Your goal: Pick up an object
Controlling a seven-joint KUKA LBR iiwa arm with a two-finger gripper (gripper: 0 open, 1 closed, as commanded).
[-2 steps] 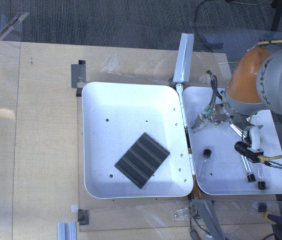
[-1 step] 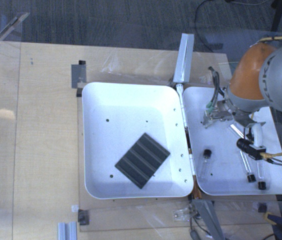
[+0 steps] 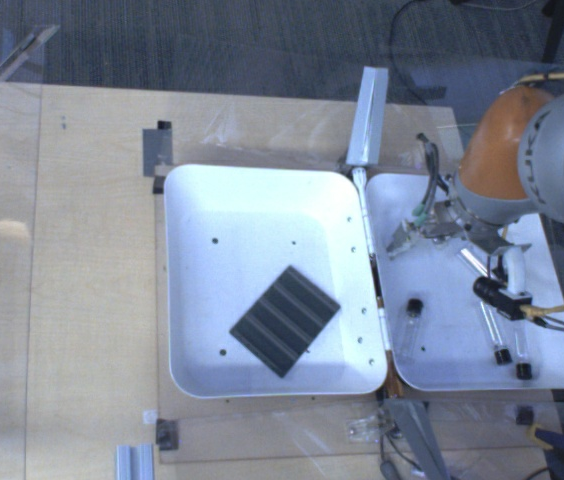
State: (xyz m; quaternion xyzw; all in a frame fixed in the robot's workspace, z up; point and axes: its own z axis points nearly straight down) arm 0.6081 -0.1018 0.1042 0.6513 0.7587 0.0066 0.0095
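Observation:
A dark grey ribbed rectangular pad (image 3: pixel 285 320) lies at a slant in the left bin (image 3: pixel 192 268), towards its near side. In the right bin (image 3: pixel 442 368) a small clear vial with a black cap (image 3: pixel 414 321) lies near the left wall. Two thin clear tubes with black ends (image 3: pixel 492 330) lie further right. My gripper (image 3: pixel 408 238) hangs low over the far left part of the right bin, above and apart from the small vial. Nothing can be seen held in it.
The grey arm with its orange band (image 3: pixel 497 158) covers the far right corner of the right bin. A metal bar (image 3: pixel 367 118) stands at the back above the wall between the bins. Wooden bench (image 3: pixel 62 268) stretches to the left.

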